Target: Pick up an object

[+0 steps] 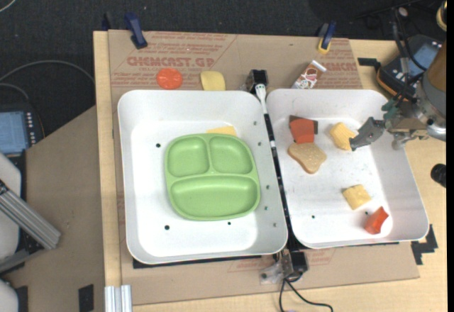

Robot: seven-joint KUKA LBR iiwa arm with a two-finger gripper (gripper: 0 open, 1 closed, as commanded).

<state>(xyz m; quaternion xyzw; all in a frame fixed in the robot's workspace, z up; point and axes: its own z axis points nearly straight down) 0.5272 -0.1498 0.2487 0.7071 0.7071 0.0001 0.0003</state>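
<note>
End effector (368,135) over the right bin (397,183), beside a yellow block (342,135).

We cannot tell how far it is open; we see nothing in its grip. Nearby lie a bread slice (307,157) and a red block (303,129).

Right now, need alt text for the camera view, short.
The tool hovers in the right bin beside a yellow block, holding nothing. That bin also has a red block, a bread slice, another yellow piece and a red piece. The left bin holds a green divided plate.
</note>
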